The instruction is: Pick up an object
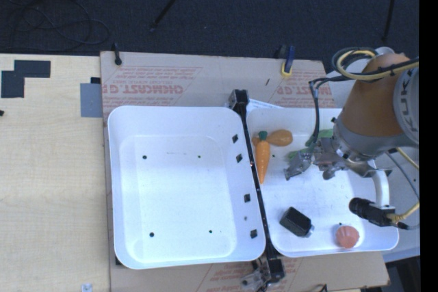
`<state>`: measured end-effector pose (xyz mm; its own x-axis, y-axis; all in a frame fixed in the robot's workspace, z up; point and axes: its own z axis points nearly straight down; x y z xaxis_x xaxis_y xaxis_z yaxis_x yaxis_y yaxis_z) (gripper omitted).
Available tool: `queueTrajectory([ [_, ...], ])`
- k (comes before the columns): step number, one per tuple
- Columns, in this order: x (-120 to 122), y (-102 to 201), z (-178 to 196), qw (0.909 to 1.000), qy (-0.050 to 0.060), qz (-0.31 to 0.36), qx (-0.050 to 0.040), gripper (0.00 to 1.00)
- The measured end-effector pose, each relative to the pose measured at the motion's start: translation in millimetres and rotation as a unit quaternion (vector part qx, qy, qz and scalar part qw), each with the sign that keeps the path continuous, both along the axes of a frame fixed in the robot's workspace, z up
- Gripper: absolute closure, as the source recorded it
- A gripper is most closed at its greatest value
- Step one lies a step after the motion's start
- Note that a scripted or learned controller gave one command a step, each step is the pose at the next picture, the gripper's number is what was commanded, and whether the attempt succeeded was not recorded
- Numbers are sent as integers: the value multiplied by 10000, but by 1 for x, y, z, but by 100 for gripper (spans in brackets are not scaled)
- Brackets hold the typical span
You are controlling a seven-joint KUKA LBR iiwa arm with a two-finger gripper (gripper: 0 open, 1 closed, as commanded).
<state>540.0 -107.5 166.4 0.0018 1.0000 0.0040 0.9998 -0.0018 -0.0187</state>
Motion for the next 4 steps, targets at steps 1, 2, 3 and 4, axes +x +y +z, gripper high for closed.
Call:
queueTrajectory([
  [1,65,-32,130,9999,-154,22,-45,0],
  [2,-13,7,80,10000,-40,-3,-3,0],
  [3,-19,-30,185,9999,-129,-4,-36,0],
  [4,-65,18,306,9999,-153,35,-22,0],
])
